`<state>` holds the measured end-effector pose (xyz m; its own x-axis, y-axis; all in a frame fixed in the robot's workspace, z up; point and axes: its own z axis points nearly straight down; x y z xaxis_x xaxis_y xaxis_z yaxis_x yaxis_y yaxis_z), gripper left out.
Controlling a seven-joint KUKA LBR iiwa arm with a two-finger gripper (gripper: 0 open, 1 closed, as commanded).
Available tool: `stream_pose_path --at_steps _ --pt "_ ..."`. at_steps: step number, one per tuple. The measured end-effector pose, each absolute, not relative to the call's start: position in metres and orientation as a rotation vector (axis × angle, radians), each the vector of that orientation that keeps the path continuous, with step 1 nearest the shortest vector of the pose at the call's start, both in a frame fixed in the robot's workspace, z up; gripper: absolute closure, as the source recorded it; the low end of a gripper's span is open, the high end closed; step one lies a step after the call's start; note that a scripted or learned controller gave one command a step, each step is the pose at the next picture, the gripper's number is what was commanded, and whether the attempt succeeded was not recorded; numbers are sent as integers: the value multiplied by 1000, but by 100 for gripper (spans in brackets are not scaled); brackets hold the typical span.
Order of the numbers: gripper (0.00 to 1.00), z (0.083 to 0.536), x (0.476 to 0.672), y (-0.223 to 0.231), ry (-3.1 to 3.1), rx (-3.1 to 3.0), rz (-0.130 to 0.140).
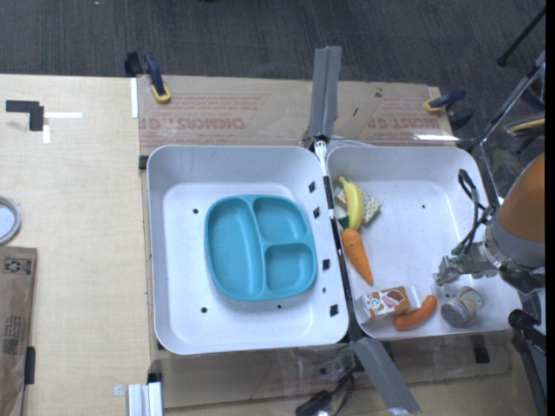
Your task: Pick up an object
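I see the hand (453, 271) low over the right bin (408, 173), at its right side, just above a small can (461, 307) lying near the bin's near edge; whether it is released or clenched I cannot tell. Left of the can lie a sausage (414, 316) and a small carton (387, 302). A carrot (356, 254) and a banana (351, 203) rest along the left wall. The left bin (173, 258) holds a blue tray (260, 248)
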<state>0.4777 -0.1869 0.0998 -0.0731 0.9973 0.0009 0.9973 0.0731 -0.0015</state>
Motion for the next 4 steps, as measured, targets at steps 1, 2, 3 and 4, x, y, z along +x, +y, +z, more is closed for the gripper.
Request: stream_pose_path --at_steps 1,2,3,4 --pt "100 91 492 -222 -2476 -1934 1" --pt "100 116 549 -222 -2488 -1921 0" --pt "0 116 549 -220 -2487 -1918 -1" --pt "0 91 494 -197 -2435 -1982 1"
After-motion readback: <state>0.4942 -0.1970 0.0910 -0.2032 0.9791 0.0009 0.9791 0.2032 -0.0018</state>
